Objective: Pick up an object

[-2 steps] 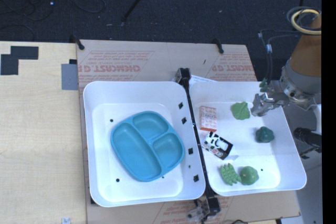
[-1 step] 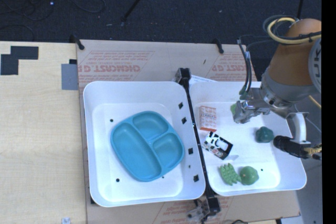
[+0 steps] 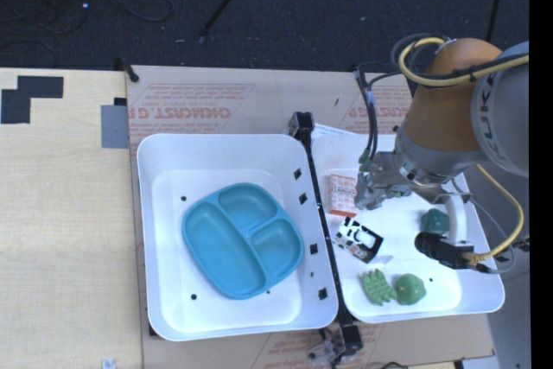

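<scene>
Counting from the left, we record two white bins side by side on the bench: the left bin (image 3: 164, 186) and the right bin (image 3: 484, 298), parted by a black divider (image 3: 315, 212).

Left bin, one item: a blue sectioned plate (image 3: 242, 239), three compartments, lying flat near the bin's middle.

Right bin, five items:
- one printed packet with red markings (image 3: 340, 193), near the left wall, toward the far edge;
- one black-and-white card (image 3: 359, 239), just nearer than the packet, tilted;
- one small green leafy toy (image 3: 376, 286), at the near edge;
- one green round toy (image 3: 409, 289), just beside the leafy one, on its right;
- one teal round object (image 3: 435, 221), toward the right side, partly behind the arm's black fittings.

One arm (image 3: 458, 112), grey and orange, reaches over the right bin's far right corner. Its gripper (image 3: 373, 190) sits low beside the packet's right edge. We cannot tell how it is set or whether it touches the packet; nothing we can see is held.
</scene>
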